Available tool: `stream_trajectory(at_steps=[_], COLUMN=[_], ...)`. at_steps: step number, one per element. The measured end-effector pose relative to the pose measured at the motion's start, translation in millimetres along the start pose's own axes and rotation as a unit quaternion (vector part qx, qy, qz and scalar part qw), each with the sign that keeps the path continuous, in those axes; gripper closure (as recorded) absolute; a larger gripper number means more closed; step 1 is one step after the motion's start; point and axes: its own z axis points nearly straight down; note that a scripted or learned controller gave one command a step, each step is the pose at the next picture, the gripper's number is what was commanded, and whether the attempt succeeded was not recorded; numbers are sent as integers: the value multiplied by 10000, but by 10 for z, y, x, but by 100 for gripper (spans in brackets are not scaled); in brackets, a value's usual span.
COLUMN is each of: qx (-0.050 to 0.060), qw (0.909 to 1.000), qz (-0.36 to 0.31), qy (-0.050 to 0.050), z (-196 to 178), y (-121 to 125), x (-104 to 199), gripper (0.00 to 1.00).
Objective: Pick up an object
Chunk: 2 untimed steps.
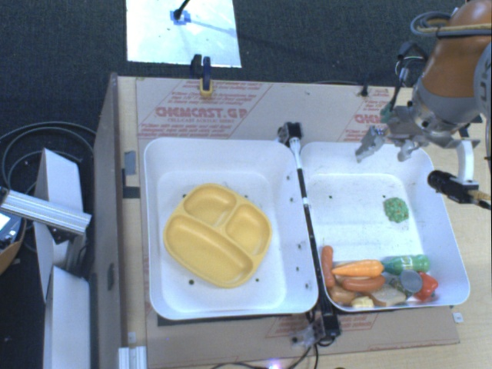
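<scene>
My gripper hangs over the far edge of the right bin, fingers spread apart and nothing between them. A green broccoli piece lies alone in that bin, below and slightly right of the gripper. Along the bin's near edge sits a heap of toy food: an orange carrot, a sausage, a green bottle-like item and several other pieces.
The left bin holds a yellow divided plate. A black clamp bar runs between the bins. A black part sticks in over the right bin's right rim. Boxes and cables lie left of the bench.
</scene>
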Motion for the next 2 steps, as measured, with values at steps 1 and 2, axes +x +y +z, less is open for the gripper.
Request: stream_trajectory(at_steps=[1, 2], qx=[2, 4], qw=[10000, 10000], qz=[12, 12], qy=[-12, -4], z=[260, 947], y=[-168, -225], x=[-620, -923], gripper=[0, 0])
